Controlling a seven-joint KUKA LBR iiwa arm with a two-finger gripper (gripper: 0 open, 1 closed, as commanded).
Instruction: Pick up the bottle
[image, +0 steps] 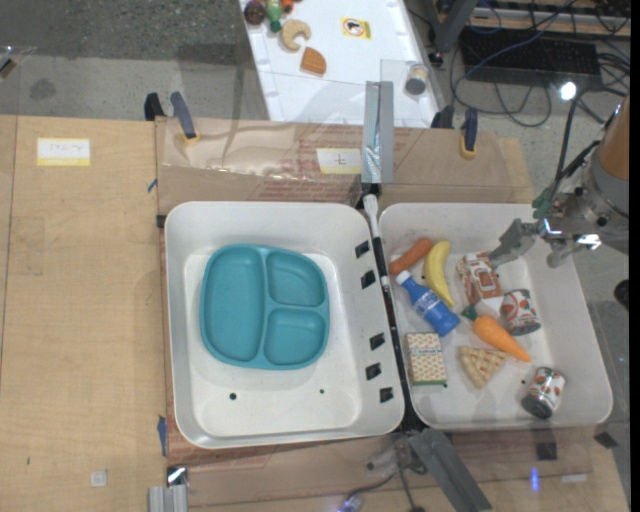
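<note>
Camera view: bottle (428, 306) left of jaws.

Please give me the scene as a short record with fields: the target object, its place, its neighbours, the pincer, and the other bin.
target: blue bottle, lying on its side, white cap toward the divider
place: right bin, left part, close to the divider
neighbours: banana and orange sausage above it, cracker box below, carrot to its right
pincer: pincer above the right bin's upper part, apart from the bottle, holding nothing
other bin: left bin holds a teal divided plate
</note>
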